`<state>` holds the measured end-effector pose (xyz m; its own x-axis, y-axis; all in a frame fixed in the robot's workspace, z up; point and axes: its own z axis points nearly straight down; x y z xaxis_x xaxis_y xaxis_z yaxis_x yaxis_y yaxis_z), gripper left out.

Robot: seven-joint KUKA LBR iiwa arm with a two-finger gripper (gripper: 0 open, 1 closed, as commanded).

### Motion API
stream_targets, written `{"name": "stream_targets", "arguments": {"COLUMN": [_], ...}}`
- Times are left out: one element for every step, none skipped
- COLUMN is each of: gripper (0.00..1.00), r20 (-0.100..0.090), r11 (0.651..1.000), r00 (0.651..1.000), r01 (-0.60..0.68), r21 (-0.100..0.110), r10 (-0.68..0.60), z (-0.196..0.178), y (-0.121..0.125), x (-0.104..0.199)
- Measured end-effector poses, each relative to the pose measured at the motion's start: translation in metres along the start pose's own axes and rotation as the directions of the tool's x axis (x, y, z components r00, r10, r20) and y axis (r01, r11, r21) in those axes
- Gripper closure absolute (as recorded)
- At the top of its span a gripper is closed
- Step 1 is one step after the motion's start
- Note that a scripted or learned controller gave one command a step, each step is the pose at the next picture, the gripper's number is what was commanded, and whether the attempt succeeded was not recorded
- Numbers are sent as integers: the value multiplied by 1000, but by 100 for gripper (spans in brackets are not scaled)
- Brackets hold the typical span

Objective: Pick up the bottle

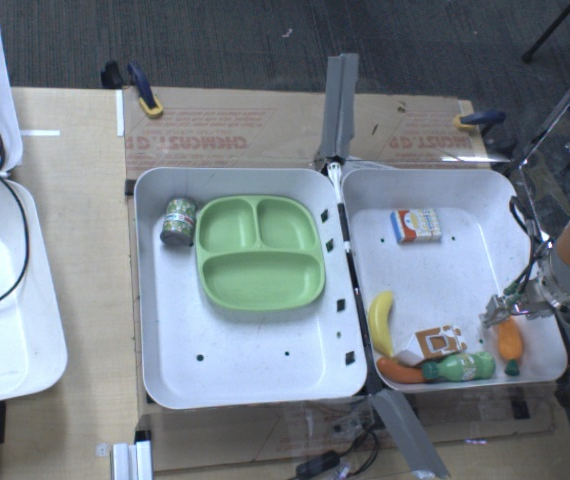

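While the gripper [502, 310] blurs, finger state unclear, green bottle [460, 368] lies near, arm cropped.

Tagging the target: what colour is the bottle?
Green, with a white cap; the bottle shows in the camera view.

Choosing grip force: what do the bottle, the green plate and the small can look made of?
Bottle: probably plastic, glossy green body with a white cap end.
Plate: likely moulded plastic, matte even light green, rounded dividers.
Can: possibly metal or toy plastic, with a printed label; too small to tell.
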<state>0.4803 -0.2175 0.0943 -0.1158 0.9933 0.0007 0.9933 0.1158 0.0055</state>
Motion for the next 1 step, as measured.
{"name": "stream_targets", "arguments": {"gripper": [100], "r20": [-2], "r11": [938], "r00": [938], "r01": [346], "r21": [5], "r10": [-346], "z": [2], "y": [-3], "x": [-4]}}
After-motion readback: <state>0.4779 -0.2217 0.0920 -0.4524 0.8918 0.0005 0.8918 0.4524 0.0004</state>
